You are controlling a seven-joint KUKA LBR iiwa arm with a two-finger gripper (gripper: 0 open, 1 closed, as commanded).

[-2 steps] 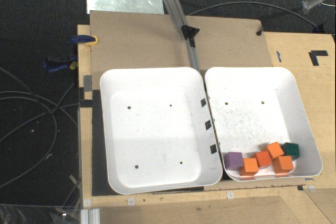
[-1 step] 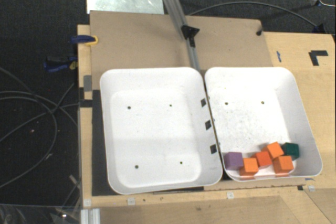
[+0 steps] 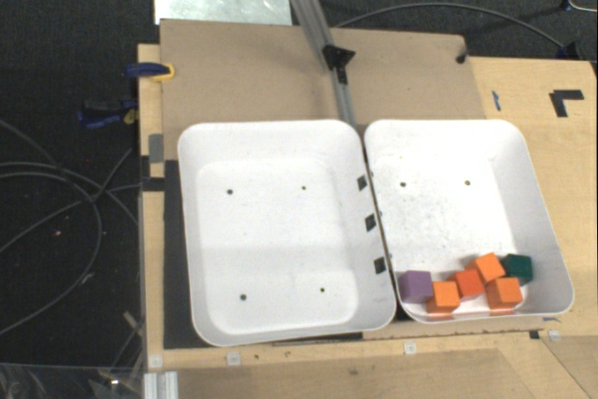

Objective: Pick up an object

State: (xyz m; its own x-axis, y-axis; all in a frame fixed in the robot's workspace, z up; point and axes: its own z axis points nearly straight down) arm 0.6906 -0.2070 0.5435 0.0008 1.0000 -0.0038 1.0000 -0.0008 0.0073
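Evidently nothing is picked yet — every block [image 3: 467,283] lies clustered in the right bin's [image 3: 448,154] near corner. Of the gripper's state I cannot tell; the whole grasp remains.

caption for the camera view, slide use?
Purple block, orange blocks and a green block clustered in right bin.

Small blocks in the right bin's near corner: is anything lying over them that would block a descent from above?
Nothing visible covers them. The purple cube, four orange cubes and dark green cube cluster tightly against the right white plastic bin's near wall, so neighbours and wall may crowd a grasp.
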